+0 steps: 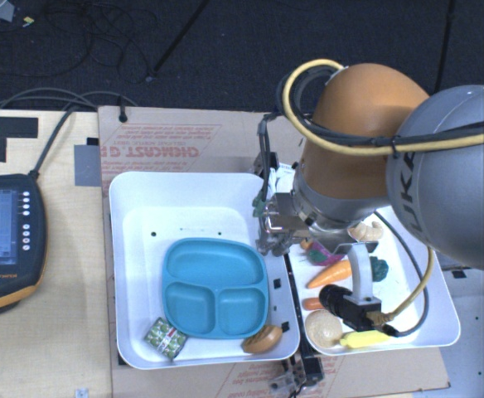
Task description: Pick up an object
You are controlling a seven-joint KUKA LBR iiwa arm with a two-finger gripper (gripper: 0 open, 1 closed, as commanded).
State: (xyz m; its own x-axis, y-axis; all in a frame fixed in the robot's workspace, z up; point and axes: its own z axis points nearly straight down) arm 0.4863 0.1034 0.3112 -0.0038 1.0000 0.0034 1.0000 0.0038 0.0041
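My gripper (pixel 269 232) hangs low over the wall between the two bins, just past the upper right corner of a blue divided plate (pixel 215 287). That plate lies in the left bin (pixel 134 214). Nothing is visibly held. A small green patterned packet (pixel 166 338) rests at the plate's lower left. A brown rounded item (pixel 263 339) leans at its lower right. In the right bin (pixel 441 322) lie an orange carrot (pixel 329 274), a white round piece (pixel 323 329), a yellow piece (pixel 363 338), a teal item (pixel 379 267) and a cream lump (pixel 366 231), partly hidden by the arm.
The big grey and orange arm (pixel 375 156) covers much of the right bin. A tablet-like pendant (pixel 2 239) sits on the bench at far left. Cardboard (pixel 167 143) lies under the bins, and cables (pixel 76 31) run over the dark floor behind.
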